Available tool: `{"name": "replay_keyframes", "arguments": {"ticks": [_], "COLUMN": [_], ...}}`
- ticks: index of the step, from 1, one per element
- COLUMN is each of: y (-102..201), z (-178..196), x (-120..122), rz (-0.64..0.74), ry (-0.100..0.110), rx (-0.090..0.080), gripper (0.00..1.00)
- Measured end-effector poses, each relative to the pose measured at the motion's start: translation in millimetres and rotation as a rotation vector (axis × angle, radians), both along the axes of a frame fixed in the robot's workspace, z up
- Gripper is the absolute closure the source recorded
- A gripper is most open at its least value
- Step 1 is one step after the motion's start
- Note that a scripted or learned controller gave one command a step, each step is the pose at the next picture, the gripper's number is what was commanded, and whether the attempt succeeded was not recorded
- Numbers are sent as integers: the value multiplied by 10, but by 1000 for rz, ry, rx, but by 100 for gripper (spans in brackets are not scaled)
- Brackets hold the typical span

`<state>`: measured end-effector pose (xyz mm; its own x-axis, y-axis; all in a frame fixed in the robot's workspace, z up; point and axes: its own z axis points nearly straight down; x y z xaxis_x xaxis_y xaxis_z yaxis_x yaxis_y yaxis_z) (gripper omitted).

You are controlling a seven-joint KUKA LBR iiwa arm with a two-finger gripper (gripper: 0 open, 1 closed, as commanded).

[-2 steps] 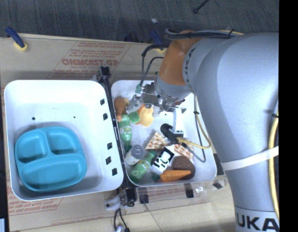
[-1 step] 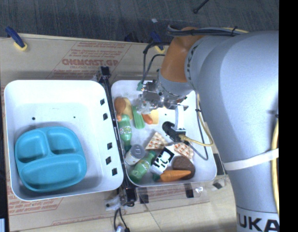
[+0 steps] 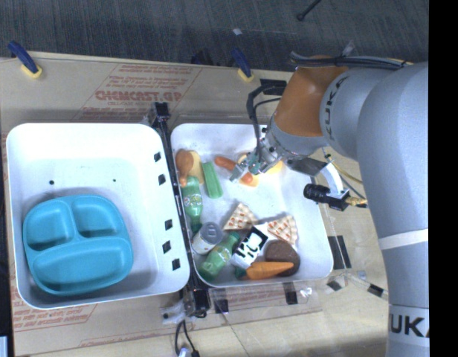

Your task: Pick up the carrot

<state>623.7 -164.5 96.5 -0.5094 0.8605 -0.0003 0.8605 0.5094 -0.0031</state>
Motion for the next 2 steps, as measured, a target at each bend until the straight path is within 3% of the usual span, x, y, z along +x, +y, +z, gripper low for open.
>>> {"name": "replay_keyframes", "arguments": {"ticks": [1,2], "y": [581,568], "z": [566,652], "x": [-288,-293], "rz": [-66,-60], "ry": [2,9], "rx": [1,-2], "gripper": [100,100]}}
